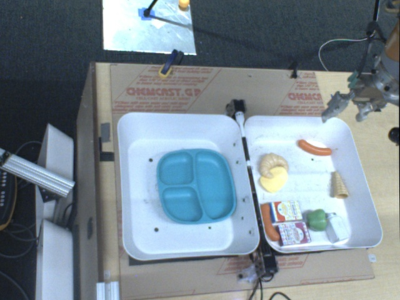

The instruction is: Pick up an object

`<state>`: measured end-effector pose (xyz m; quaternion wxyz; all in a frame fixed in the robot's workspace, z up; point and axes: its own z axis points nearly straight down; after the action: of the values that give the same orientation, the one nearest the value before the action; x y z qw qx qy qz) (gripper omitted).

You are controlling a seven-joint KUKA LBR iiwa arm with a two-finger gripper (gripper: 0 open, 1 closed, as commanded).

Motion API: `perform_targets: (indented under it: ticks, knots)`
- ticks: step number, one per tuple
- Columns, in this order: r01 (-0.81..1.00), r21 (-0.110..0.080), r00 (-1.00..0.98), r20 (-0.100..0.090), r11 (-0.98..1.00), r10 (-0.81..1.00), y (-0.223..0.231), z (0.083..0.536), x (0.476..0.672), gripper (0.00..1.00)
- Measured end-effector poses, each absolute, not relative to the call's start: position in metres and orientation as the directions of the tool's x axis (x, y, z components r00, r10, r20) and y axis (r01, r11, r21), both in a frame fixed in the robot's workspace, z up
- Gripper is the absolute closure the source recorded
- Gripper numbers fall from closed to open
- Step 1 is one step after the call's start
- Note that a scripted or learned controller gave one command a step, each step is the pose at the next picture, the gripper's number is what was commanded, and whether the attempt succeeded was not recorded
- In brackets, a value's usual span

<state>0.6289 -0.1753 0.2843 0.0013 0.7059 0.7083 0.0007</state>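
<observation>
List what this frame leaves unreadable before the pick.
- Pincer: the arm runs off the camera view's right edge; no object shows between its fingers.
- Box labels: print too small to read.
- Sausage by the divider: partly hidden under the boxes.
- Grey item in the right bin's corner: too blurred to identify.

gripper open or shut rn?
Open. The gripper hangs above the right bin's far corner with its two fingers spread apart, nothing between them.
</observation>
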Motion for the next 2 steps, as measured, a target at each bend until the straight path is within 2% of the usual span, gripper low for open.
perform_targets:
  ticks: [1,2]
  knots:
    - [1.000,0.000,-0.004,0.000,0.004,1.000,-0.115,0.204,0.585,0.00]
    - [1.000,-0.002,-0.003,0.000,0.003,1.000,-0.082,0.100,0.606,0.00]
